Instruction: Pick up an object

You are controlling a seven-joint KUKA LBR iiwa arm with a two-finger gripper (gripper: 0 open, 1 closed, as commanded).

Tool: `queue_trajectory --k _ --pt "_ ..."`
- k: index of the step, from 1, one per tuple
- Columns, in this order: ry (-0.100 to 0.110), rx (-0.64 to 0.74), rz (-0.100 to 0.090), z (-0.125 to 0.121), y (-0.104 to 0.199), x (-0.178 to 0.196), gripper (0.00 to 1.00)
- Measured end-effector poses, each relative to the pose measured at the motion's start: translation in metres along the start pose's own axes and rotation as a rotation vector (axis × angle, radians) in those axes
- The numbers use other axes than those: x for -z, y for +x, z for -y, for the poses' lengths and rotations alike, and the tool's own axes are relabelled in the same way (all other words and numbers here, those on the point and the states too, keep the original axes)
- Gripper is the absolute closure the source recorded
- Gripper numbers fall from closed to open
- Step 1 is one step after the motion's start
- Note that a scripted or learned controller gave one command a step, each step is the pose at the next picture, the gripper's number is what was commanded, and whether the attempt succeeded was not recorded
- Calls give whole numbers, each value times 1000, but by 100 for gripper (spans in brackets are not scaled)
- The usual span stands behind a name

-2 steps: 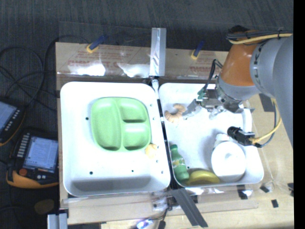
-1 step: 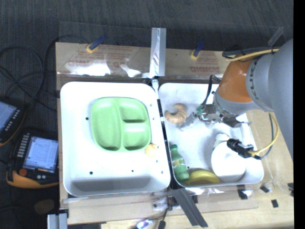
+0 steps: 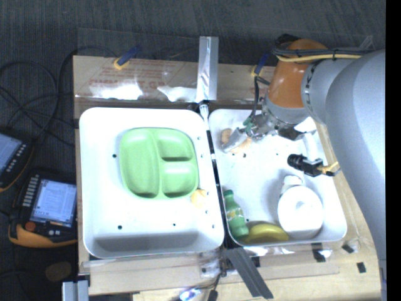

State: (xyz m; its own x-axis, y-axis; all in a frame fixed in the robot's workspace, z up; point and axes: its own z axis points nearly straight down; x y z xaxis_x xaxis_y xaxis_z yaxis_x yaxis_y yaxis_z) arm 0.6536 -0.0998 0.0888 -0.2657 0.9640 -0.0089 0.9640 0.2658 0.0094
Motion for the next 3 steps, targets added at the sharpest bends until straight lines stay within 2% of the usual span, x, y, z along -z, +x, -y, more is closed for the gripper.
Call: queue_trajectory --k 1,2,3 --pt "1 1 -1 -1 0 8 100" --pt "14 -53 -9 -1 70 93 100" --pt "16 -201 -9 12 84 92 100"
